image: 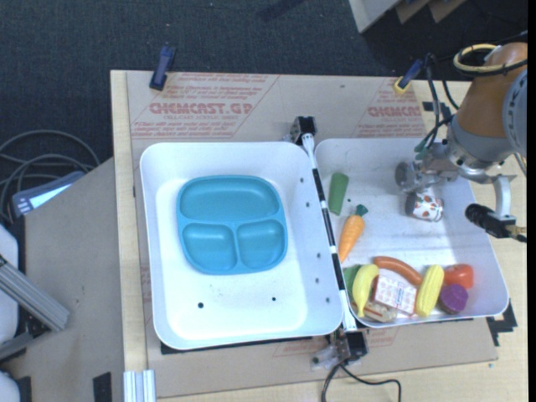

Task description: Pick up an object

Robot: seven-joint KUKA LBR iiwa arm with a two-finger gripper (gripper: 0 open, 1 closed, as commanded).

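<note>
My gripper [425,198] hangs over the back part of the right bin [494,262], on the grey arm that comes in from the upper right. Directly under it is a small white object with red spots [428,208], touching or very near the gripper's tip. Whether the gripper grips it is unclear. To its left lie a green block [337,192] and an orange carrot [350,233]. Along the bin's front edge lie a yellow banana [363,285], an orange sausage [398,268], a small carton [393,294], a corn cob [430,289], a red piece [460,273] and a purple piece [454,298].
The left bin [159,249] holds a blue divided plate [232,224]. A black clamp [304,127] sits where the two bins meet at the back. Black cables [435,99] run down beside the arm. A black part [484,219] sticks over the right bin's right wall.
</note>
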